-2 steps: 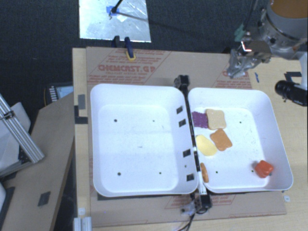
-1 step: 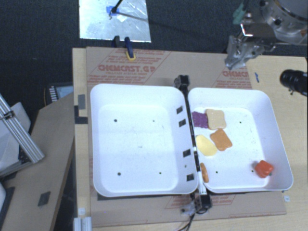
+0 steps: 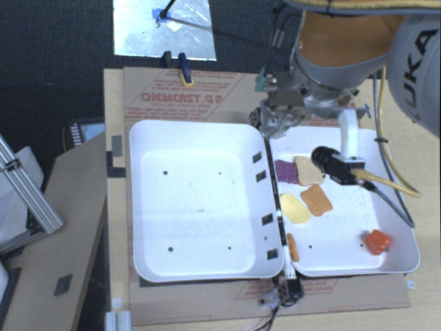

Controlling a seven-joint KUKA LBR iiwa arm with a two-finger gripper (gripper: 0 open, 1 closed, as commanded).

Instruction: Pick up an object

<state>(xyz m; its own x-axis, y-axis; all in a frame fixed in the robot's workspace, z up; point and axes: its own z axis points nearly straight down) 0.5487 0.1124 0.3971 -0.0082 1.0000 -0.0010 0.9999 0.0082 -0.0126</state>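
Reaching in from the right, the grey arm (image 3: 358, 26) with its orange band occupies the upper right of the camera view. The gripper (image 3: 275, 124) hangs at the far end of the divide between the two bins, above the top-left corner of the right bin (image 3: 396, 254). Its metal parts blur together at this angle, so it cannot be told whether it is spread or closed, and nothing is visibly held.

Contents of the right bin, all near its left half except one:
- purple piece (image 3: 286, 172), nearest the gripper, beside the divide;
- tan piece (image 3: 307, 170), touching the purple piece on its right;
- orange slab (image 3: 317, 201), just below the tan piece;
- yellow piece (image 3: 295, 209), touching the slab's left edge;
- small orange piece (image 3: 292, 247), against the divide at the near end;
- red object (image 3: 377, 241), well apart, near the front-right corner.

The left bin (image 3: 145, 205) sits directly beside the right bin. Both rest on a cardboard sheet (image 3: 182, 95).
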